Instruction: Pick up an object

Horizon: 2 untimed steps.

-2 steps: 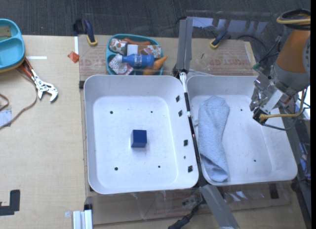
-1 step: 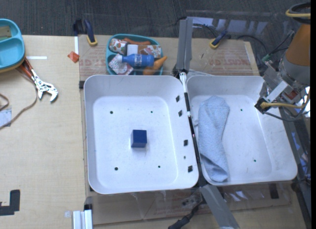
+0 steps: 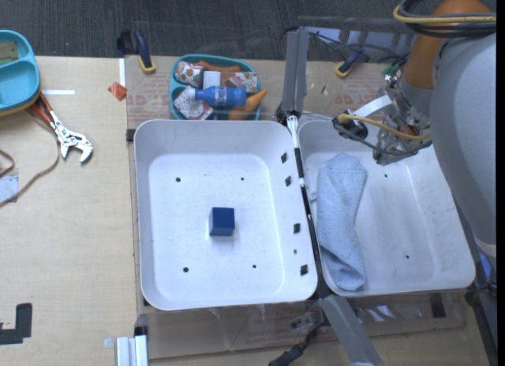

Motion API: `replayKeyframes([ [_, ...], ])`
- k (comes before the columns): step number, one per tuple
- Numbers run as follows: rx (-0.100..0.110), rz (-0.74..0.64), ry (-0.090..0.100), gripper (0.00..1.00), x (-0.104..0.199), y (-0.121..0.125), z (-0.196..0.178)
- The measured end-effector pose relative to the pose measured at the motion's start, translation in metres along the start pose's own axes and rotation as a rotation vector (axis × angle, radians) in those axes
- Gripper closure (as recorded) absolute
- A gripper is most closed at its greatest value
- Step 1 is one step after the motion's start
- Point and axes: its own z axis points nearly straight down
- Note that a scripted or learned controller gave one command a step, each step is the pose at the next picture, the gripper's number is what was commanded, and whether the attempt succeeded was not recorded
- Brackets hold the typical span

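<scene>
Pale blue cloth lies crumpled in the right bin, just below the gripper, long axis running away from it. Blue cube sits well left, in the left bin. Gripper's opening cannot be judged; nothing visibly held.

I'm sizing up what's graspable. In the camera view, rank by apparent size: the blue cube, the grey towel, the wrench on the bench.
Largest to smallest, as they look:
1. grey towel
2. wrench
3. blue cube
The wrench is longer but thin, so its lead over the cube is unsure.
</scene>
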Motion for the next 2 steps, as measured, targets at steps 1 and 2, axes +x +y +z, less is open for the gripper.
replayKeyframes([
  [1, -0.001, -0.014, 0.001, 1.00, -0.017, 0.046, -0.036],
  [2, 0.001, 0.012, -0.001, 1.00, -0.041, 0.080, 0.051],
])
